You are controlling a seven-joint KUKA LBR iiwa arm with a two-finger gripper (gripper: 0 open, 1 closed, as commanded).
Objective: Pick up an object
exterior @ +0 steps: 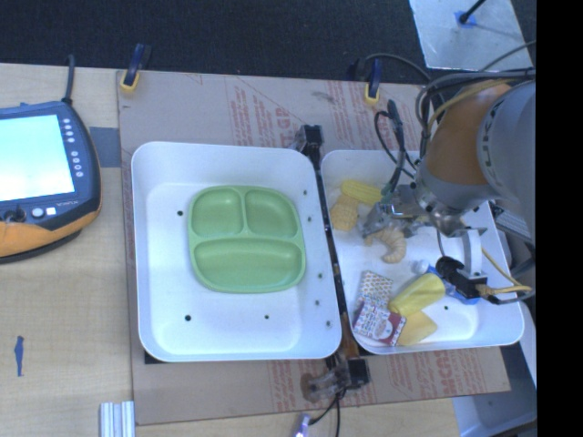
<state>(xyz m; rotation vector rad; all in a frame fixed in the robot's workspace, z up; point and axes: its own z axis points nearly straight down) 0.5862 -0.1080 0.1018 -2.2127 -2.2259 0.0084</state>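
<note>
Jaws low in the right bin (510,333) — whether parted or clenched, I cannot tell. Gripper (393,218) sits just above the tan croissant toy (394,244), probably light, firm, slightly slick; take it across its narrow middle. Left of the croissant: two yellow pieces (352,203). Below it: one yellow block (417,296), two patterned packets (375,308). Left bin (155,244): one green divided plate (246,238).

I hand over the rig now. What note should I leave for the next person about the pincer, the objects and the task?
Pincer: low in the right bin, among the yellow pieces and a tan piece; nothing seen held.
Objects: small packets and a yellow object lie at the near end of the right bin. Green divided plate sits in the left bin.
Done: no pick yet.
Left: grasp one object and lift it.
</note>
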